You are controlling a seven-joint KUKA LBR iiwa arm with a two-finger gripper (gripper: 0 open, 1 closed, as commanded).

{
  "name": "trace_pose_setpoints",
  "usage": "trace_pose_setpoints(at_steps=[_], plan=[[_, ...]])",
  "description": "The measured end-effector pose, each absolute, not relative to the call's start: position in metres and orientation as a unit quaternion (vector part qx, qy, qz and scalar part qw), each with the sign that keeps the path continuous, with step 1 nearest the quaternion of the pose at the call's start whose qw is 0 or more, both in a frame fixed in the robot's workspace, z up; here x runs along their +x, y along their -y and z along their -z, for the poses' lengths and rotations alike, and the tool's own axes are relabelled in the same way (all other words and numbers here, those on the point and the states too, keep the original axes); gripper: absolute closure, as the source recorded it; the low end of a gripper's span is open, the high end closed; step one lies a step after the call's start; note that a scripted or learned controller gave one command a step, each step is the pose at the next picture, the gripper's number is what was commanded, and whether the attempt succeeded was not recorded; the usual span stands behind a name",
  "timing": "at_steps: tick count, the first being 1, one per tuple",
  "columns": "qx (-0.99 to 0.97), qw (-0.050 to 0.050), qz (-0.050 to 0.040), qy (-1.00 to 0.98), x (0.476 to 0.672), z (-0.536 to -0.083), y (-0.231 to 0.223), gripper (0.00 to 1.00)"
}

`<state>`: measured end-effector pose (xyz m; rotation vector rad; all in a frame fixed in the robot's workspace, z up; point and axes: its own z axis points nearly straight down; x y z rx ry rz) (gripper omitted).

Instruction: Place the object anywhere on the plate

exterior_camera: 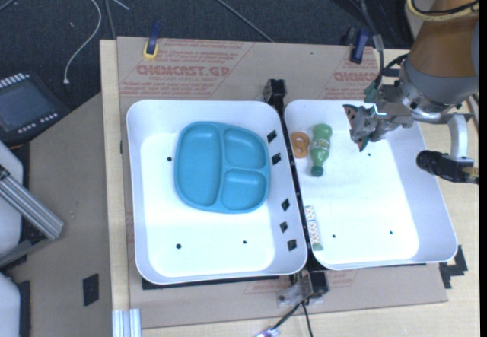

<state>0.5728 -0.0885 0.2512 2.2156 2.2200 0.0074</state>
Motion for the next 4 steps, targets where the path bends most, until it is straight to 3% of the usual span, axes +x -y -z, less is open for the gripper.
trace_pose_setpoints(at_steps=[1,4], plan=[[0.705,-0.002,0.0002,-0.709,0.567,-0.237,0.033,1.0],[0.705,-0.002,0.0007,-0.709,0.535,-0.227,-0.1,1.0]])
